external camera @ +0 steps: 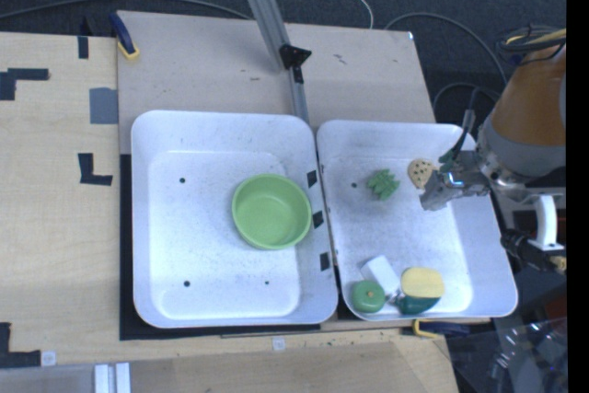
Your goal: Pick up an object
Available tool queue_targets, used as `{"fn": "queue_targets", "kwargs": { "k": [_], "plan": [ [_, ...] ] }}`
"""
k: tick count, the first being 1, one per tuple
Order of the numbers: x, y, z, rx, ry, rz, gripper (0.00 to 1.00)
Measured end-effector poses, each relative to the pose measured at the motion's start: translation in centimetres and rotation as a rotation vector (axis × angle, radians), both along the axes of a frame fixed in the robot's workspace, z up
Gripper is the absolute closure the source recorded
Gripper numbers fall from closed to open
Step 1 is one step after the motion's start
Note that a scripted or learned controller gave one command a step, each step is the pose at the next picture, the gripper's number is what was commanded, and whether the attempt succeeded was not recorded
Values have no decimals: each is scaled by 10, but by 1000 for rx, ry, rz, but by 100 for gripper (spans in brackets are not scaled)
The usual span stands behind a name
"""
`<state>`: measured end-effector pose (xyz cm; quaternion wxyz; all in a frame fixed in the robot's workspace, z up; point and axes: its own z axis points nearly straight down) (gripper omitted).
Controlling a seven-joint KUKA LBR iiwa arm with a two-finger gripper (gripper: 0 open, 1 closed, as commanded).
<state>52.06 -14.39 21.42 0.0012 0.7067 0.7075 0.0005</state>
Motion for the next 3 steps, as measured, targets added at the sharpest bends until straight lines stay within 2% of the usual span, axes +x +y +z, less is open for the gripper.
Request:
{"fn": "queue_targets", "kwargs": {
  "k": [1, 2, 3],
  "plan": [
    [-5, -8, 50, -1, -2, 0, 100],
    [6, 41, 42, 2, 4, 5, 100],
    [31, 91, 47, 2, 3, 6, 100]
  ]
}}
